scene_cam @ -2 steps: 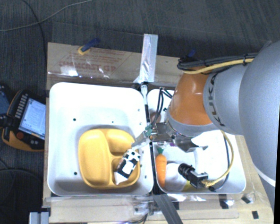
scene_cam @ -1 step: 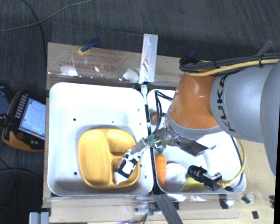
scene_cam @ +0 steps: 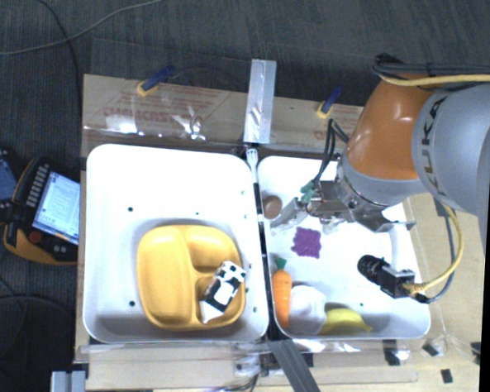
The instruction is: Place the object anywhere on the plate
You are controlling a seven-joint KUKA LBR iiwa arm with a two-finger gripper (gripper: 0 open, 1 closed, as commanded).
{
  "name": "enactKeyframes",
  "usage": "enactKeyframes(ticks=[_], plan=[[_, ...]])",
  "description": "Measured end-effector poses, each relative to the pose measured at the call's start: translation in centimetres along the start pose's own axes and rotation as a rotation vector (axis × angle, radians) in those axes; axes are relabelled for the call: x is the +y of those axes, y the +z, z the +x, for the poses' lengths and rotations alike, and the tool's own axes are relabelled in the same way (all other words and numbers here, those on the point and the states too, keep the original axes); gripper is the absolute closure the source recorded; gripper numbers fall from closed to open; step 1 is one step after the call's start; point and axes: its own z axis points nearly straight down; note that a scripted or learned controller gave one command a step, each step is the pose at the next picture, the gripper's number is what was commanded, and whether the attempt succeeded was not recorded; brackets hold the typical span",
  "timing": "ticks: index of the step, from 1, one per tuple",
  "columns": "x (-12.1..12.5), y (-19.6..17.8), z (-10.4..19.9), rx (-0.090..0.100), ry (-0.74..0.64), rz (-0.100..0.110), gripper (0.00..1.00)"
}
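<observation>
A black-and-white toy (scene_cam: pixel 223 286) lies on the yellow divided plate (scene_cam: pixel 167 271) in the left bin, in the plate's lower right part, with its white end over the rim. My gripper (scene_cam: pixel 308 221) hangs over the right bin, above and between a small brown object (scene_cam: pixel 271 205) and a purple grape bunch (scene_cam: pixel 307 243). Its fingers (scene_cam: pixel 287 219) are spread open and hold nothing. The gripper is well to the right of the plate, across the wall between the bins.
Along the right bin's front edge lie an orange carrot (scene_cam: pixel 280 294), a white object (scene_cam: pixel 308 306) and a yellow banana (scene_cam: pixel 345 321). The left bin (scene_cam: pixel 126 184) shows bare white floor around the plate. A handheld pendant (scene_cam: pixel 49 212) sits off the bench at left.
</observation>
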Motion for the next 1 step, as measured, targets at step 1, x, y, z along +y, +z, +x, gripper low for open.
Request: enactKeyframes(ticks=[1], plan=[[1.62,-10.37,-9.71,-0.001,0.192,-0.001,0.00]])
